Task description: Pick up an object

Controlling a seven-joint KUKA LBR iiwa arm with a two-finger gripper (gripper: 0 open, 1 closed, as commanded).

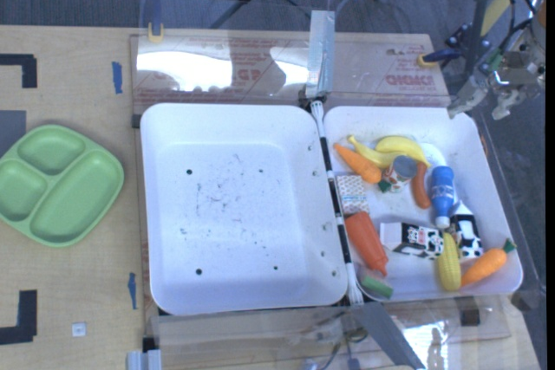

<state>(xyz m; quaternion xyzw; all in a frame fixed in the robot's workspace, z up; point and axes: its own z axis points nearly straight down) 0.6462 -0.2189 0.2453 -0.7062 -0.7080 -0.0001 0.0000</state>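
The right bin (pixel 491 186) holds several toy foods. A yellow banana (pixel 401 147) and an orange carrot (pixel 357 162) lie at its back. A blue bottle (pixel 442 191) sits beside an orange sausage (pixel 421 185). Nearer the front are a long orange piece (pixel 368 240), a black-and-white cow-patterned box (pixel 425 238), a yellow corn cob (pixel 448 260) and another carrot (pixel 484 266). My gripper (pixel 484 104) hangs above the bin's back right corner, open, with nothing between its fingers.
The left bin (pixel 234 121) lies next to the right one, a ridge between them. A green divided plate (pixel 56 184) rests on the bench at the far left. Clear panels stand behind the bins. Tripod legs and cables rise at the back right.
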